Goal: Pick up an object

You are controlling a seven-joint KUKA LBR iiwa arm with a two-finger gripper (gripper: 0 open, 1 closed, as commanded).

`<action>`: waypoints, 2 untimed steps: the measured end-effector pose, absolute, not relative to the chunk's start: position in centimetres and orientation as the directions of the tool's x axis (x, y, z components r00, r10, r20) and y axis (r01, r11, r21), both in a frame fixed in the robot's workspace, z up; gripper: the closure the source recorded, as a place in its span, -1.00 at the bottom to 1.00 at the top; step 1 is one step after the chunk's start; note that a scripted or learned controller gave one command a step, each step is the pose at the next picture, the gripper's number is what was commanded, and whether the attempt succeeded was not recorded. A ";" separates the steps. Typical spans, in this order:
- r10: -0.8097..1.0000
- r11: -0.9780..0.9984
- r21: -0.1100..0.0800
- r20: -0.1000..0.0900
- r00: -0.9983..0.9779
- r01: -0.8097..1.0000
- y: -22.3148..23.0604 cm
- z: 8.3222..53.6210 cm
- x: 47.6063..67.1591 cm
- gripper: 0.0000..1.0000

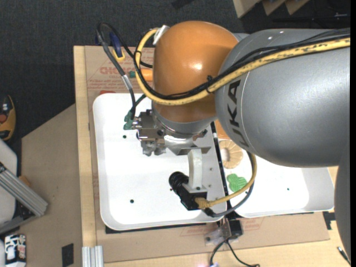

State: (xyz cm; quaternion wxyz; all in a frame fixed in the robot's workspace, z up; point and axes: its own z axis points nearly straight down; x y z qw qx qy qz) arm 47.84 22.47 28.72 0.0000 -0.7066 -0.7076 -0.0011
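My grey arm with its orange band (pixel 189 65) covers most of the view and hangs over the left white bin (pixel 117 177). The gripper (pixel 149 142) points down over the upper middle of that bin, mostly hidden under the wrist, and I see nothing held in it. A tan, ridged round object (pixel 232 153) lies by the wall between the two bins, partly behind the arm. Just below it a small green object (pixel 237 182) rests at the left edge of the right bin (pixel 289 202).
Both bins sit on a brown cardboard sheet (pixel 86 149) with red print at its top. An aluminium rail (pixel 22 193) lies off the bench at the left. Small dark specks (pixel 132 201) dot the left bin's floor.
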 end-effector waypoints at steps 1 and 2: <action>1.000 0.001 0.003 0.002 -0.001 1.000 22.4 32.5 47.9 1.00; 1.000 0.002 0.019 0.009 -0.002 1.000 22.4 51.2 49.8 1.00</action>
